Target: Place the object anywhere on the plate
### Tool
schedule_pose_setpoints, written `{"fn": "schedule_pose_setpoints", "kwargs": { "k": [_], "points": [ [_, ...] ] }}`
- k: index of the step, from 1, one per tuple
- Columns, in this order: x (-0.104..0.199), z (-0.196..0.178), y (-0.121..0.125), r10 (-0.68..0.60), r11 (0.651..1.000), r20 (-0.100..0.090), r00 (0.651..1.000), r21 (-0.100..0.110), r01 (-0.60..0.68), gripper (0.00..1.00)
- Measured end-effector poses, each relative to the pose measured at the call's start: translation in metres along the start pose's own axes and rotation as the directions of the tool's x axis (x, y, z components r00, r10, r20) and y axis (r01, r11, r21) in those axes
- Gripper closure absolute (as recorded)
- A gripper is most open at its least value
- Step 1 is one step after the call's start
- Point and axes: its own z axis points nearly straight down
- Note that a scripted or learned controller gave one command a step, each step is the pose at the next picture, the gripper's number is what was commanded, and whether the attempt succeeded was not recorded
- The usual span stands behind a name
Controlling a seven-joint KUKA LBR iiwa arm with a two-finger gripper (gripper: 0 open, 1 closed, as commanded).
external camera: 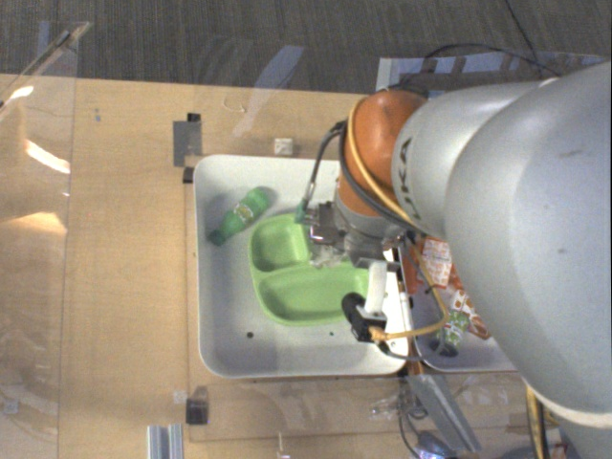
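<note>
wooden bench (105,285), dark carpet beyond; two white bins, left bin (225,347) holding green divided plate (292,280). green bottle (239,215) lies on bin floor just beside plate's far-left corner, not on it. gripper (325,242) hangs over plate's right part, wrist bulk hiding jaws; cannot tell their state, nothing seen held. judgement: pick not yet made. to do well: shift toward bottle, align jaws across its narrow body, descend low, close, lift clear of plate rim before moving over compartment.
</note>
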Motion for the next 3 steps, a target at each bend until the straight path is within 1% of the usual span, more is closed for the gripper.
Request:
{"fn": "schedule_pose_setpoints", "kwargs": {
  "k": [1, 2, 3],
  "points": [
    [0.076, -0.038, 0.023, -0.143, 0.990, -0.001, 0.990, -0.001, 0.143, 1.00],
    [0.077, -0.044, -0.001, -0.226, 0.974, -0.001, 0.974, -0.001, 0.226, 1.00],
    [0.005, -0.097, -0.017, -0.183, 0.983, -0.001, 0.983, -0.004, 0.183, 1.00]
  ]
}}
